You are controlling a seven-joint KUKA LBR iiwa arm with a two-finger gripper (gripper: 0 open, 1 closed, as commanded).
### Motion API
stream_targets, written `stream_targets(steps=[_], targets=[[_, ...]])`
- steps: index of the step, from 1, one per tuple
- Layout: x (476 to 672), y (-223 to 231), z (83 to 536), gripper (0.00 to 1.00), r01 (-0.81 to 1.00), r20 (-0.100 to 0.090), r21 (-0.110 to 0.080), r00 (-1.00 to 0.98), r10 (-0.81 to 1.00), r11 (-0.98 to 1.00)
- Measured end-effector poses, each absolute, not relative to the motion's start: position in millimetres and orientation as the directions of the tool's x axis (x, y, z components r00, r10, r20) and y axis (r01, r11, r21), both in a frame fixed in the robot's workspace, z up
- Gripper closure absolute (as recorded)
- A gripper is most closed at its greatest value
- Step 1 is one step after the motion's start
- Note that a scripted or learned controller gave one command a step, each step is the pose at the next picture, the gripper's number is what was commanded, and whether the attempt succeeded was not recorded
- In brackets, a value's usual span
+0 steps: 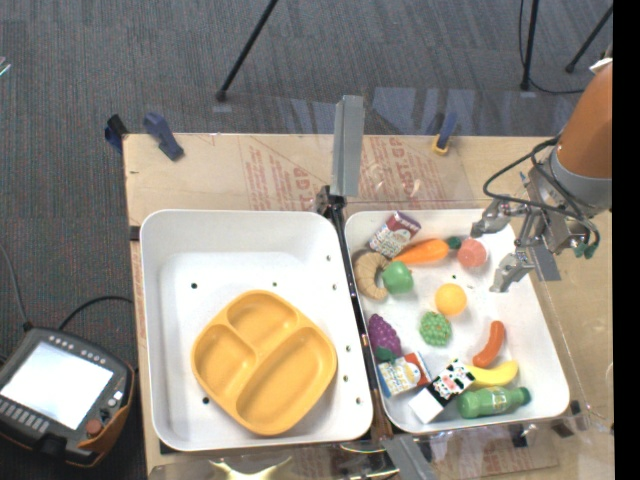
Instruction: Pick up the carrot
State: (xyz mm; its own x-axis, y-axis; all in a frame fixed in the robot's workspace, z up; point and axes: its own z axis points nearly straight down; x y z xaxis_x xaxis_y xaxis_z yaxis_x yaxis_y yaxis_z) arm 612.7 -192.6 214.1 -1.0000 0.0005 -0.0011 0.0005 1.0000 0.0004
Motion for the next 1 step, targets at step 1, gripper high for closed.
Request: stream_targets(steps=[1], targets=[[633.6, -152.1, 103.4, 0.0, 0.055, -0.003, 0.001, -0.999, 0.055, 0.999]])
